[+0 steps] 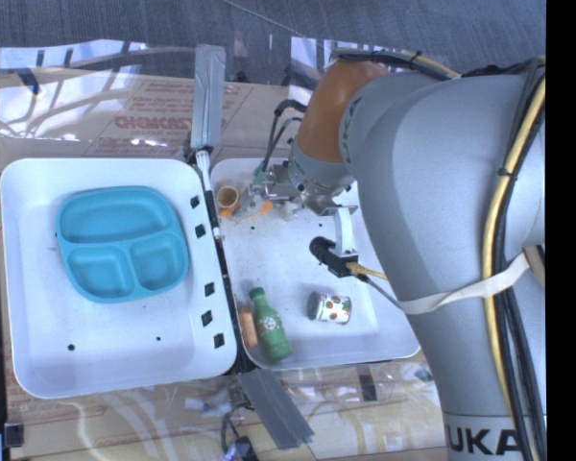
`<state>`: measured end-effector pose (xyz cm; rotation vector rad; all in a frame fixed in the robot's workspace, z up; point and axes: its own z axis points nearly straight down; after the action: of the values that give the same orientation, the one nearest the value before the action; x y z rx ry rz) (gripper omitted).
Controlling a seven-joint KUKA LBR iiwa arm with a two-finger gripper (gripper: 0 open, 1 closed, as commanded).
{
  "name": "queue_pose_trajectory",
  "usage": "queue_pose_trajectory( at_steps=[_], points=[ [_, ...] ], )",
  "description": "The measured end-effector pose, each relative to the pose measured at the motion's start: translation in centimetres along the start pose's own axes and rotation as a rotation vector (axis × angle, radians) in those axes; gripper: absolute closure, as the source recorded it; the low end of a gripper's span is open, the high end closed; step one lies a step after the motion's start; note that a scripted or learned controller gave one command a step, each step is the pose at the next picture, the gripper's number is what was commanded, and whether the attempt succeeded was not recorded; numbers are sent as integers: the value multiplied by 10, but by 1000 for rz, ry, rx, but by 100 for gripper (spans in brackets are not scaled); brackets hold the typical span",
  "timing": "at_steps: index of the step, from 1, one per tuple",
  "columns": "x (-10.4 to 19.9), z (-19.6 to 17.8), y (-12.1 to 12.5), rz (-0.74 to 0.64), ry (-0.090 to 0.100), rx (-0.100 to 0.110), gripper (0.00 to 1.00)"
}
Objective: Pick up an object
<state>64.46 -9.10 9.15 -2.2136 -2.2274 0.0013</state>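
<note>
Camera view showed the gripper [274,192] low at the right bin's [298,353] far end, reaching toward a small cup [228,198], grip state unclear

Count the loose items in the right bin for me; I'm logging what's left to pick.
4 visible: a green bottle at the bin's near-left corner, an orange piece beside it, a spotted cup lying near the middle, a small tan cup at the far-left corner. The arm may hide more.
</note>
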Motion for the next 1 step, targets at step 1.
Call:
queue_pose_trajectory(
  at_steps=[1],
  points=[
    [2, -10, 0, -8, -1, 3, 100]
  ],
)
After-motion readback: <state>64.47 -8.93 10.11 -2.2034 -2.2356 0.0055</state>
